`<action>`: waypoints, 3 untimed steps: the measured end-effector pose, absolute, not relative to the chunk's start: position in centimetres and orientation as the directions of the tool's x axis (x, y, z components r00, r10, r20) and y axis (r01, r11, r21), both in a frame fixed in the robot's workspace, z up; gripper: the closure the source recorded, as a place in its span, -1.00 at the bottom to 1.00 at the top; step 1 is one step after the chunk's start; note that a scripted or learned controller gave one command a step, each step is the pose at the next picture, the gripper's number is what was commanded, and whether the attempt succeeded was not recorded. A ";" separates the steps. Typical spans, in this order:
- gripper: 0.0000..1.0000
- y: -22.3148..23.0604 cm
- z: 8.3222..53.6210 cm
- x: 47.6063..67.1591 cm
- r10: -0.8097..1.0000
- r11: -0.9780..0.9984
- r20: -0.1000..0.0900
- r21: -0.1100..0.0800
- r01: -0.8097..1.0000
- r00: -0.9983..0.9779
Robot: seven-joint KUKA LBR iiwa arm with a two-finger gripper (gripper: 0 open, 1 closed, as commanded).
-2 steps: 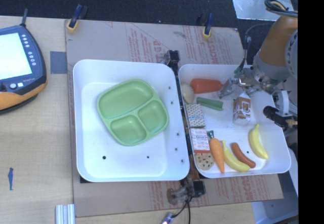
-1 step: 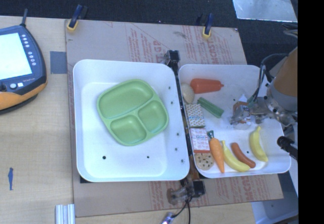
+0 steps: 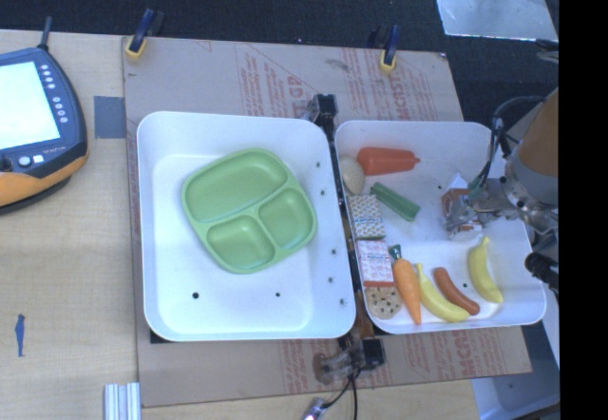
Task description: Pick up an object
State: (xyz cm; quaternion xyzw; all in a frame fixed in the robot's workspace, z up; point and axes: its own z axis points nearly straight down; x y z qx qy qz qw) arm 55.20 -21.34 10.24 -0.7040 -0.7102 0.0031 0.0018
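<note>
Pincer: the pincer is sitting low in the right bin, at its right-hand side; its metal parts are blurring together, so I cannot tell its state, and I cannot tell whether anything is being held.
Contact: it is hanging over bare white floor, just above the small banana and near the green stick, though whether it is touching the floor is unclear.
Arm: the arm is coming in from the right edge, its grey body and orange band bunching over the bin's right wall, wrist pointing inward toward the toys.
Task things: the toy food is lying in the right bin. An orange carrot-like piece is resting near the top, a pale round item beside it at the left wall.
Front row: a carrot, a long banana and a red sausage are crowding together, close or touching, with the small banana to their right.
Left column: flat patterned packets and a cracker are lining the bin's left wall.
Left bin: the left bin is carrying a green divided plate.
Bench: on the bench, a teach pendant is lying at far left, well apart.
</note>
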 end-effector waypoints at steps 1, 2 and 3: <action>1.00 -15.2 9.3 53.9 1.000 0.008 0.000 -0.002 1.000 -0.008; 1.00 -11.5 9.3 52.2 1.000 0.007 -0.003 0.002 1.000 -0.007; 1.00 -4.9 19.2 55.6 1.000 0.005 0.001 -0.002 1.000 -0.005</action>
